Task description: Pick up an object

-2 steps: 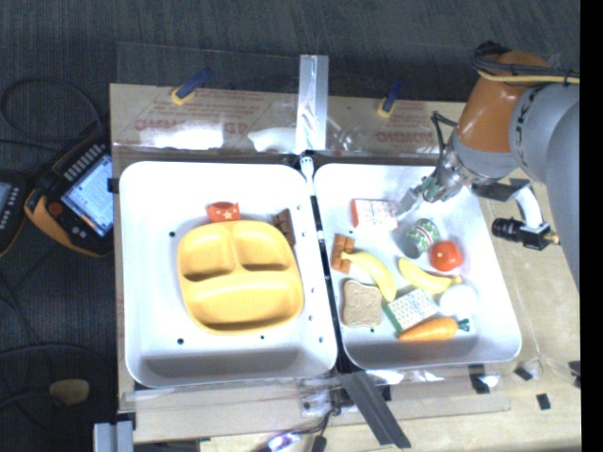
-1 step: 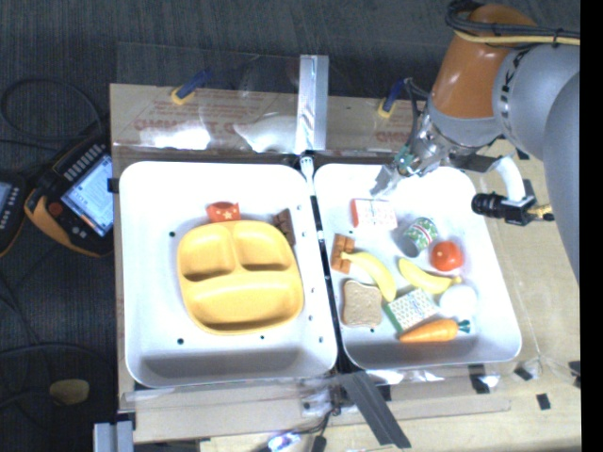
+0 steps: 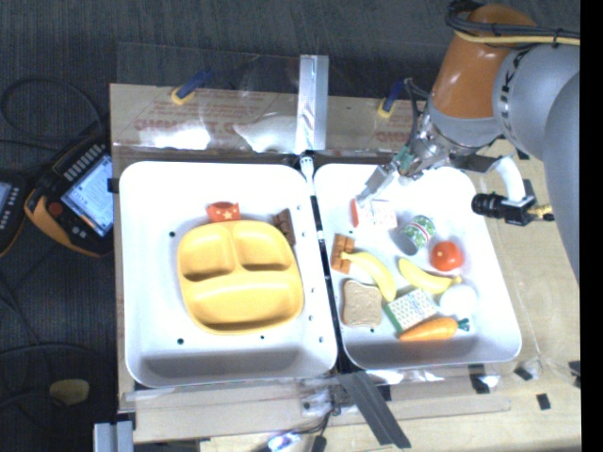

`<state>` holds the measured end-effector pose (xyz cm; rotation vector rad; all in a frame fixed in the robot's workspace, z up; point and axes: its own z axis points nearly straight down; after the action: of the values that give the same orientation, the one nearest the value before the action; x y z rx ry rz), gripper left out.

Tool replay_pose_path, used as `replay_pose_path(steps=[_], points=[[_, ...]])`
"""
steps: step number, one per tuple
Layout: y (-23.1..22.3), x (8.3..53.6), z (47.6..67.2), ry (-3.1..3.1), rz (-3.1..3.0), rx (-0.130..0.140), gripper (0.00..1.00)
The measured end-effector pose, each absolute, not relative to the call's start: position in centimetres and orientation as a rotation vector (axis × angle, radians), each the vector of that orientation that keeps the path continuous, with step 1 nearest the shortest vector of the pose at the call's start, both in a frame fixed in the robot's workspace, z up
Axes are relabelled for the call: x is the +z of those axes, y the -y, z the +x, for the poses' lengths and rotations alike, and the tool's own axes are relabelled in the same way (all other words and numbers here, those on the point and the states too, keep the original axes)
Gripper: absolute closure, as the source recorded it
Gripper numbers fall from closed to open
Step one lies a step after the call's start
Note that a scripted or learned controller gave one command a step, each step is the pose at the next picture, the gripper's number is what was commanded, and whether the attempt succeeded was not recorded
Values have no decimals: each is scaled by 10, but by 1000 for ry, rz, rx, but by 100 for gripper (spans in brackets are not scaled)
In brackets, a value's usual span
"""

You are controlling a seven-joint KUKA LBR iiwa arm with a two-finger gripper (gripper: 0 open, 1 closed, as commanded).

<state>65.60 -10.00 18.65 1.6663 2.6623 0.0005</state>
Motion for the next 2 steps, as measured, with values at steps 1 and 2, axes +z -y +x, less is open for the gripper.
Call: replay_pose_path(steps=[1, 2], points=[[76, 184, 668, -2773, 1471, -4, 0], [123, 132, 573, -2728, 1560, -3, 0]])
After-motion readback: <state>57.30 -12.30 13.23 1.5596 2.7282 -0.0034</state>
